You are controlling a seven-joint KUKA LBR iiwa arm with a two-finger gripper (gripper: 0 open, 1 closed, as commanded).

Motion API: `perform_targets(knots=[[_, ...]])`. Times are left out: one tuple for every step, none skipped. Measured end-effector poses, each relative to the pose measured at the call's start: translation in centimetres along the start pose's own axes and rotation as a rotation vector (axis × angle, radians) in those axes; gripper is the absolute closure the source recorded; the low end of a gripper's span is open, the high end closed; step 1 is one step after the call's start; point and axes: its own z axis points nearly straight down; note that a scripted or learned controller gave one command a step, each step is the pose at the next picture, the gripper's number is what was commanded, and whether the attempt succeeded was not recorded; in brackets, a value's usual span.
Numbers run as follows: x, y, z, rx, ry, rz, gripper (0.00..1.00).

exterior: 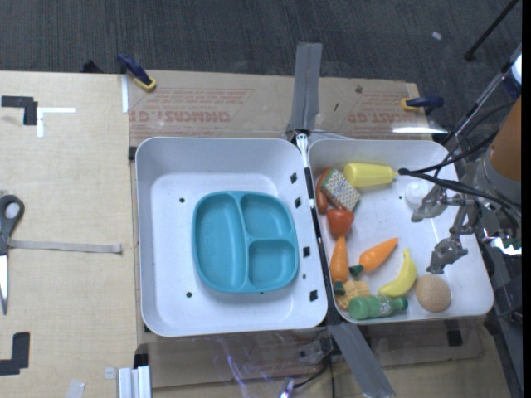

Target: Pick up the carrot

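Note:
The carrot (pixel 378 253) is orange with a small green end and lies tilted on the floor of the right bin (pixel 397 152), near its middle. A second orange piece (pixel 338 259) stands just to its left by the bin's left wall. My gripper (pixel 436 232) hangs over the right side of that bin, to the right of the carrot and apart from it. It is open, with one fingertip (pixel 425 208) toward the back and the other nearer the front, and nothing between them.
Around the carrot lie a banana (pixel 400 277), a brown egg-shaped item (pixel 432 293), a green vegetable (pixel 377 307), corn (pixel 353 288), a red vegetable (pixel 338 220), a speckled block (pixel 340 191) and a yellow item (pixel 369 174). The left bin (pixel 158 247) holds a teal divided plate (pixel 217 265).

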Motion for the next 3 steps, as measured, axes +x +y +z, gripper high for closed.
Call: perform_targets(knots=[[-1.5, 0.2, 12.7, 0.0, -0.001, 0.155, 0.0], [-3.7, 5.5, 12.7, 0.0, 0.0, 0.475, 0.0], [-3.7, 6.1, 12.7, 0.003, -0.001, 0.814, 0.0]])
